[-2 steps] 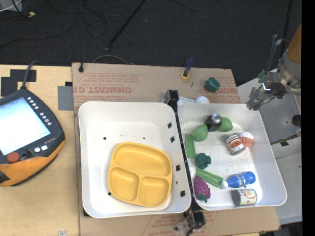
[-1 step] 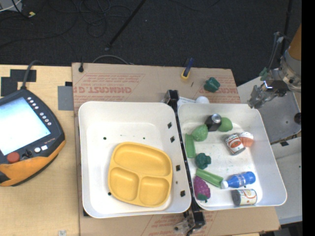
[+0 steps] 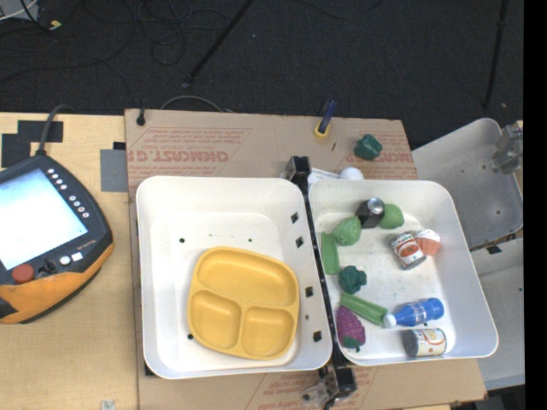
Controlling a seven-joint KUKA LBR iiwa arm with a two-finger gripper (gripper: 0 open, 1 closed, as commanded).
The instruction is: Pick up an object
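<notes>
Right bin [image 3: 466, 254]: cans, blue bottle [image 3: 416, 313], green toys. Gripper state: cannot tell. Step: pre-grasp; next calls for choosing isolated object.

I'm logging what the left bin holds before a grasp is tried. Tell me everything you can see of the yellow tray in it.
The yellow tray is a rounded-corner rectangle that looks like matte moulded plastic, with a raised rim. Ridges divide it into three compartments: one long one along its upper side and two smaller ones below. It lies flat and open side up, turned somewhat askew to the bin walls, in the lower right part of the left bin. It rests on the bin floor, and nothing lies in it or on it.
</notes>
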